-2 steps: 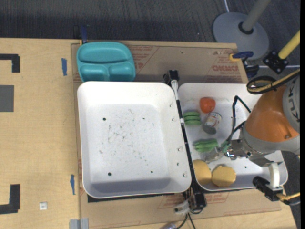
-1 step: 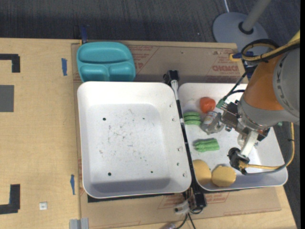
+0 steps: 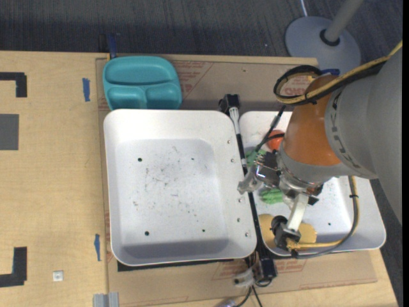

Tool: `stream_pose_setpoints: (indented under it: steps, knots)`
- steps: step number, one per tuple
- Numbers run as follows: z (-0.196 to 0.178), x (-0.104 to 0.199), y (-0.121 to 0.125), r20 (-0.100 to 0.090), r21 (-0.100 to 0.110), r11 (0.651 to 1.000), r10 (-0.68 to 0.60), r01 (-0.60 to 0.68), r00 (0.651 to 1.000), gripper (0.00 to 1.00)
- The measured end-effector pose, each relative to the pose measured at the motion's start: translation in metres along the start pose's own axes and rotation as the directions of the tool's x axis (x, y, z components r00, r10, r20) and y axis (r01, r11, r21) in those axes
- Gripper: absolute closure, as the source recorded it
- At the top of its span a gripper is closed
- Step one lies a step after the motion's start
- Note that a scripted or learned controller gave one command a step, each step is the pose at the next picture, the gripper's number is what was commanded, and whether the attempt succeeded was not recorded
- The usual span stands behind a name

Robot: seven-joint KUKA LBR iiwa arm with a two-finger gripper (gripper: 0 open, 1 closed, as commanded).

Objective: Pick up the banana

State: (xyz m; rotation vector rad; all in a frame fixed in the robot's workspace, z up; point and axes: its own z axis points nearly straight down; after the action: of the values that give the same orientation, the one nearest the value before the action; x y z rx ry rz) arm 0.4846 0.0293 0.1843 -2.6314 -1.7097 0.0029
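Banana (image 3: 307,235) lies by the near rim of the right bin (image 3: 335,213), just nearward of the gripper (image 3: 261,179). Its long axis is partly hidden, and whether the claw is open or closed cannot be told.

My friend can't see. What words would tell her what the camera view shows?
A grey and orange robot arm reaches from the right over the right white bin, where a yellowish banana lies near the front edge, close to a green thing. The left white bin sits beside it, with a teal tray behind.
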Motion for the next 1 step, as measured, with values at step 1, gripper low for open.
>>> stream_pose_setpoints:
  steps: [1]
  knots:
    - [0.0003,0.0525,-0.0297,0.001,-0.001,0.998,-0.06,0.06,0.998,0.0]
